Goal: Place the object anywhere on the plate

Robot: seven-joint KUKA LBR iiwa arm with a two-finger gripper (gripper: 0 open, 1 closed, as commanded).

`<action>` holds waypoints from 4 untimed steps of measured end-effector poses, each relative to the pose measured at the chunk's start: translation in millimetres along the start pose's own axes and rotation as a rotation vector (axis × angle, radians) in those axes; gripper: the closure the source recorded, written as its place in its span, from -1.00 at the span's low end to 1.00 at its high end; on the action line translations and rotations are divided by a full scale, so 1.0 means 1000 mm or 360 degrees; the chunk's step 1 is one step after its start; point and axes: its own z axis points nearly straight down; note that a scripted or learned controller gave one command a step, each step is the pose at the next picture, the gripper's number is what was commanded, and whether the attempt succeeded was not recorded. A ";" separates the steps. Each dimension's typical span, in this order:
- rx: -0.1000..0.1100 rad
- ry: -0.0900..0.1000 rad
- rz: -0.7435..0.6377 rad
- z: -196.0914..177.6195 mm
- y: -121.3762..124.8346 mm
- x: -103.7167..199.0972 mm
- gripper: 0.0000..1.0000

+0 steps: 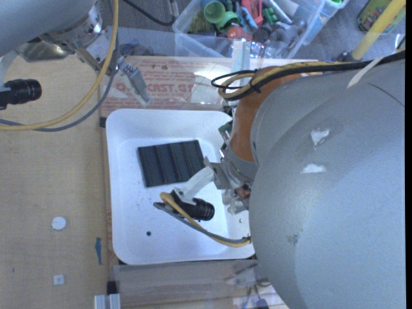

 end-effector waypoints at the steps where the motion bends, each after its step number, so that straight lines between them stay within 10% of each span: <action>1: -0.0001 0.0002 0.0086 -0.009 -0.082 0.026 1.00; 2: 0.0000 -0.0004 0.0175 0.067 -0.083 0.026 1.00; 3: 0.0002 -0.0007 0.0117 0.048 -0.009 0.026 1.00; 4: 0.0004 -0.0010 0.0167 0.109 0.028 0.040 1.00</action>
